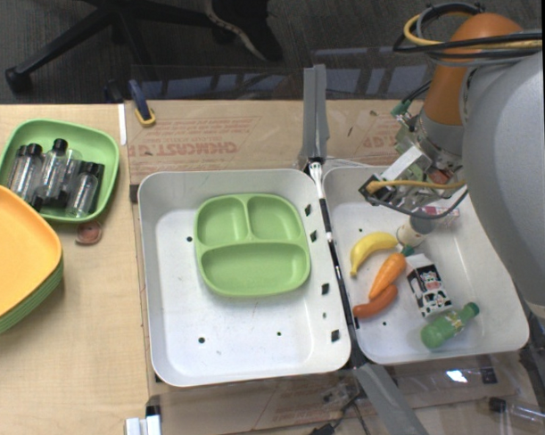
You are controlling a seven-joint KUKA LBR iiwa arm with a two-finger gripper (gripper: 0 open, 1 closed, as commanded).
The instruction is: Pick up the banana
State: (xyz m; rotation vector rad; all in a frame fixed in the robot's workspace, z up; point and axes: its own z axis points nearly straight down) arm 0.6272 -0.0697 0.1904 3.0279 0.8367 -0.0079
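In the right bin we record the banana lying near the bin's left wall, its lower end just beside a carrot, which touches a red-orange piece; a small black-and-white box and a green bottle lie further right. We note the gripper above the bin's upper middle, just right of the banana's upper tip, and we cannot tell how its pincer stands. The left bin carries a green divided plate, while on the bench to the left sit a green tray of vials and stacked orange plates.
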